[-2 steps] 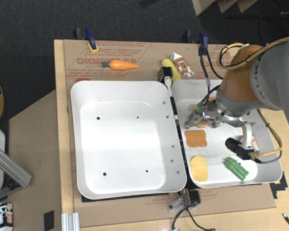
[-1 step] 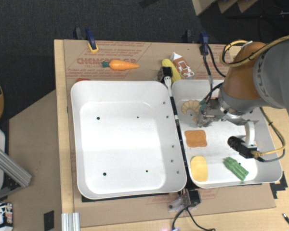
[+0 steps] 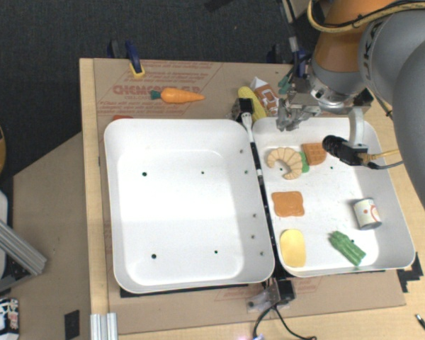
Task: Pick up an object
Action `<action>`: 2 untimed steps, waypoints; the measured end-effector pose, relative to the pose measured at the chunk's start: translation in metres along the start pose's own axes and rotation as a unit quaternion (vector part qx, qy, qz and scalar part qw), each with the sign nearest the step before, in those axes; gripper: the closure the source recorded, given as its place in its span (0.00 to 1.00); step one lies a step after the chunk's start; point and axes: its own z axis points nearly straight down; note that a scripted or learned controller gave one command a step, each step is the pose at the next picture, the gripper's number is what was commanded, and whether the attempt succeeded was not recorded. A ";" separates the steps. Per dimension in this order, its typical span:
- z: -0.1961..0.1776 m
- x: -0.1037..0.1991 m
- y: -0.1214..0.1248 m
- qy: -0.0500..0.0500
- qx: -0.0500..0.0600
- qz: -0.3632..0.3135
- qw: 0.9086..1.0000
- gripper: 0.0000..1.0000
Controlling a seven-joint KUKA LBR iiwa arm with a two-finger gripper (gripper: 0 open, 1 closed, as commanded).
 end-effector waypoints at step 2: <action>-0.243 0.070 -0.074 0.001 0.006 0.001 1.000 1.00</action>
